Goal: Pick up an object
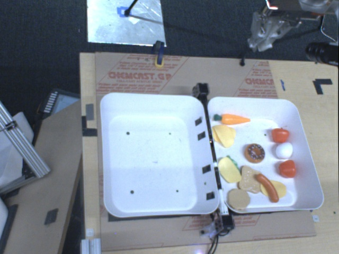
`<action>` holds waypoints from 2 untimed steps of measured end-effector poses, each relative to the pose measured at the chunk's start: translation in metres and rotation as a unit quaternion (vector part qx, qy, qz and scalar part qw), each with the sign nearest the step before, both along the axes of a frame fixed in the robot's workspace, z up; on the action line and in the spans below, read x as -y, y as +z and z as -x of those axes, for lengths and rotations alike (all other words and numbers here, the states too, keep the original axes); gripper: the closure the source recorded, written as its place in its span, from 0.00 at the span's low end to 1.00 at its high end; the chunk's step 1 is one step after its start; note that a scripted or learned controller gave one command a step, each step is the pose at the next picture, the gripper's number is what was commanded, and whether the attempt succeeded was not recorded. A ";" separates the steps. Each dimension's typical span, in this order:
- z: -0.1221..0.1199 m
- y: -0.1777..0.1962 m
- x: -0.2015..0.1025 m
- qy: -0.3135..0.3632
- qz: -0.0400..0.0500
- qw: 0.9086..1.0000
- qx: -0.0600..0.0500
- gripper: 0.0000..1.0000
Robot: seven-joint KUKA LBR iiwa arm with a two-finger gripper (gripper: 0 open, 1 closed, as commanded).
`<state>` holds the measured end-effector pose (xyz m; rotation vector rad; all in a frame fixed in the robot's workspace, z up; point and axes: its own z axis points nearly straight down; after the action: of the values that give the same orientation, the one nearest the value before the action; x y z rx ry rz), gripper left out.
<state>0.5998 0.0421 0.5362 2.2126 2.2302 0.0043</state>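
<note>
Right now the pincer (263,36) hangs high beyond the far edge of the bench, up at the top right, and whether it is open or closed I cannot tell from this slant. Every candidate lies below and nearer the camera than it, in the right bin (304,142); the left bin (114,142) sits further off to its side.

For a good attempt, I would judge the carrot (234,119) the best pick: it is the closest piece to the pincer, at the far end of the bin, and well apart from the other food. Its long axis runs across the bin, left to right, with the green top toward the middle divider and the tip pointing toward the outer wall. The approach should come straight down over its middle, with the grip closing across the narrow width, not along its length.
</note>
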 end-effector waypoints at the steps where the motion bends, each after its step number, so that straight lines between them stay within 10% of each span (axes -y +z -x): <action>1: -0.071 -0.001 0.028 -0.004 0.002 1.000 0.002 1.00; 2: 0.018 0.000 -0.011 0.000 0.000 1.000 0.000 1.00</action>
<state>0.5814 0.0532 0.5365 2.2120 2.2315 0.0053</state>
